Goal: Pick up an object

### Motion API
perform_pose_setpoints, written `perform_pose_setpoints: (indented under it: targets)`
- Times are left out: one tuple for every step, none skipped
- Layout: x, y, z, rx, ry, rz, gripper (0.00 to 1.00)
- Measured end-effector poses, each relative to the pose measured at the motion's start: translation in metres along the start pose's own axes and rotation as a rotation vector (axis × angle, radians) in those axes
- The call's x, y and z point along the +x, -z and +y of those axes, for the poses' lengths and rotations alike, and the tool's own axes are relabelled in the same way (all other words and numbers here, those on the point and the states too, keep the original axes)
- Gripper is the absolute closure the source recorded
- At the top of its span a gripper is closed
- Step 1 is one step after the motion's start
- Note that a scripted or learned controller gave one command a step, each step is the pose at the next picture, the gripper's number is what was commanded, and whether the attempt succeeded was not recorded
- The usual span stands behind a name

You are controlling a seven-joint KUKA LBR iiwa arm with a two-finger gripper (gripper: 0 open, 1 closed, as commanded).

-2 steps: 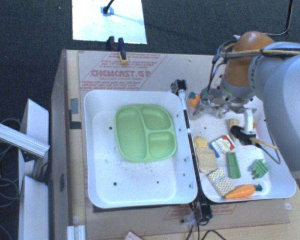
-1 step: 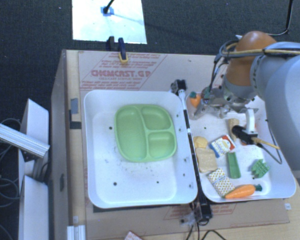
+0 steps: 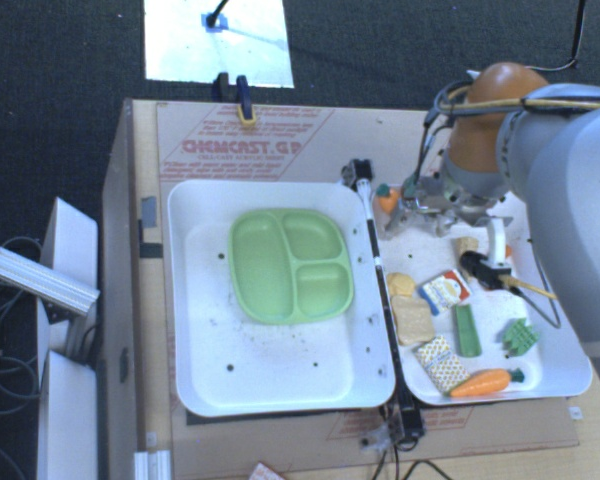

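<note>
While the gripper (image 3: 432, 211) hangs over the right bin (image 3: 558, 373) — grip state unclear.

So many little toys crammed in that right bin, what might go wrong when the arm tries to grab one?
The toys lie close together: the toast slice, the patterned packet and the green bar nearly touch, so the gripper might nudge neighbours or catch two. The carrot lies by the right bin's near rim, where the wall could block a grab. The arm also covers part of that bin from the camera.
</note>
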State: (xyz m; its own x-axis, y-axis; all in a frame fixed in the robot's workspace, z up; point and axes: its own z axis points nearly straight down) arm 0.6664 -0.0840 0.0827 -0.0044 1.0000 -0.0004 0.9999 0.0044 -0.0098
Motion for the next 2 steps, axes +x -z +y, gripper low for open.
perform_pose_setpoints:
  targets:
    - [-0.0045,0.0006,0.0001,0.0,-0.002,0.001,0.0]
    - [0.0,0.0001,0.0002,-0.001,0.0,0.0,0.0]
